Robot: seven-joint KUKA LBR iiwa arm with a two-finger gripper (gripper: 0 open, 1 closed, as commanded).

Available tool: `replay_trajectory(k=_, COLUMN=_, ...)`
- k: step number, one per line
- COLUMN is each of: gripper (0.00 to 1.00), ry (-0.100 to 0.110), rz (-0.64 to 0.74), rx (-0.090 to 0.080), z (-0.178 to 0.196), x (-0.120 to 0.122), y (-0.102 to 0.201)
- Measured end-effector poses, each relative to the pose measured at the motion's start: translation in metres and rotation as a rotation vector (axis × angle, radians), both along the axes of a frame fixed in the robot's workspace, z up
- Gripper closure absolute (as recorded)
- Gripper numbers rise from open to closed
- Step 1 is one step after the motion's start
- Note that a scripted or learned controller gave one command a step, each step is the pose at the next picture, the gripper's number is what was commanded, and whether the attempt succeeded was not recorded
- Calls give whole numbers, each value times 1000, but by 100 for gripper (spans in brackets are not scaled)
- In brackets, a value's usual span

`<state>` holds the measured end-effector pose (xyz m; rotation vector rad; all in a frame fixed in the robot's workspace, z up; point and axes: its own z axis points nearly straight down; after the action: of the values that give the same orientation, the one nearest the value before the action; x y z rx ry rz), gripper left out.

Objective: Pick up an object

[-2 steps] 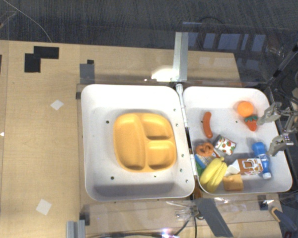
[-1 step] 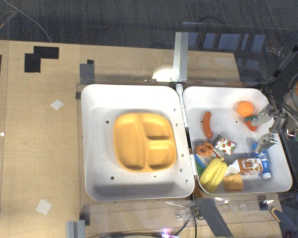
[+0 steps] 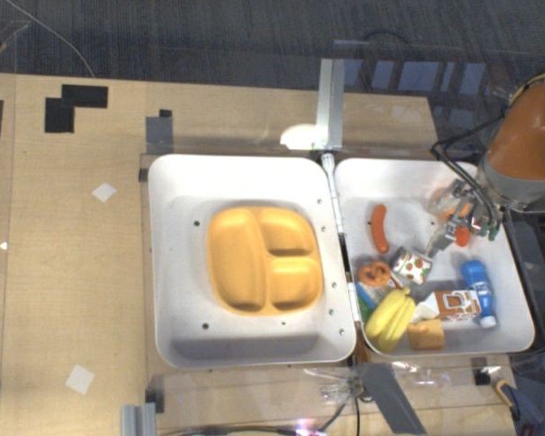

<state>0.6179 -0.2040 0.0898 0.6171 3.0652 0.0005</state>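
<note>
The claw hangs over the right bin, its grip impossible to judge, a hot dog just left of it.

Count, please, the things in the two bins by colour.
Yellow: 2 (divided tray, banana bunch)
Red-orange: 2 (sausage, pretzel)
Blue: 1 (bottle)
Brown: 1 (block)
Printed packs: 2 ()
Total: 8

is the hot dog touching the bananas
Apart. The camera view shows white bin floor and a pretzel between the hot dog and the bananas.
</note>
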Motion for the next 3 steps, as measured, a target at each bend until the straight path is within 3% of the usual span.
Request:
replay_trajectory(k=1, gripper=0, ry=-11, rz=-4, rx=-5, z=131, x=-12, y=-2)
replay_trajectory(k=2, gripper=0, ry=14, rz=-451, rx=7, z=7, x=-9, y=1)
replay_trajectory(k=3, gripper=0, ry=2, rz=-803, rx=10, z=-1, x=-48, y=1)
